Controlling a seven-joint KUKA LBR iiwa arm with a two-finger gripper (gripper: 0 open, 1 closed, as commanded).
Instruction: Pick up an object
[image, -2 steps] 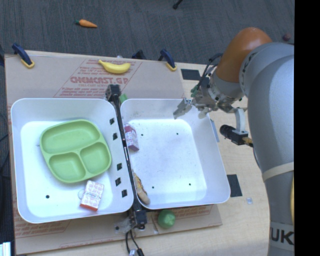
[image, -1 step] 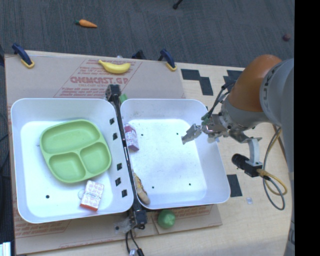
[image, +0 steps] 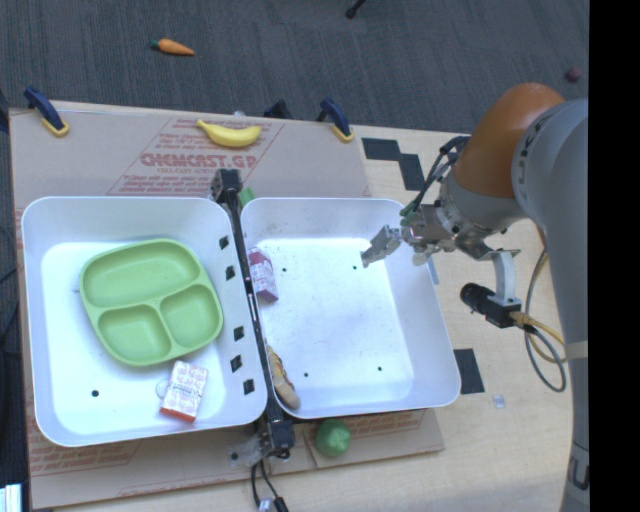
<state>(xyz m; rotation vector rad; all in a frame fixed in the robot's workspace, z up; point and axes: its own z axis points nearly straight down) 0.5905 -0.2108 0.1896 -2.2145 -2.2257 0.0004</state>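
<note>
overhead, the gripper (image: 384, 243) hangs above the right bin (image: 340, 310).

**A robotics test bench, not a home**

We read this as a lab. An industrial arm (image: 520, 150), grey with an orange band, reaches in from the right, cables (image: 540, 340) trailing off it. Two white bins (image: 40, 300) sit side by side on a cardboard sheet (image: 300, 150) printed with a supplier's name, held to the surface by blue clamps (image: 45, 110) along the far edge. Black-and-white marker patches (image: 395, 155) lie on the surface at the right. We see toy food scattered as props: a banana (image: 230, 131), a carrot (image: 175, 46) on the grey carpet (image: 400, 50) beyond.
</note>
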